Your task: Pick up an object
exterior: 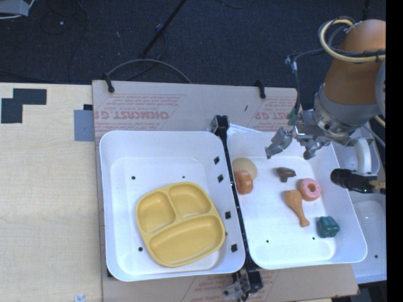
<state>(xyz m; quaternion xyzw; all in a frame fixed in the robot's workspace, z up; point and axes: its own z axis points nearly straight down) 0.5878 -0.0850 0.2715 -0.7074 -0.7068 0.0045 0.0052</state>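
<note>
Arm poised over the right bin, pincer spread wide and holding nothing
The pincer (295,145) hangs above the far end of the right bin (352,247), its two fingers apart; below it lie a small brown piece (286,173), a pink doughnut (309,189), a tan drumstick (295,205), a dark green block (327,226) and, by the divider, an orange piece (243,182) touching a pale round one (245,166); the left bin (123,150) holds a yellow divided tray (181,223)
</note>
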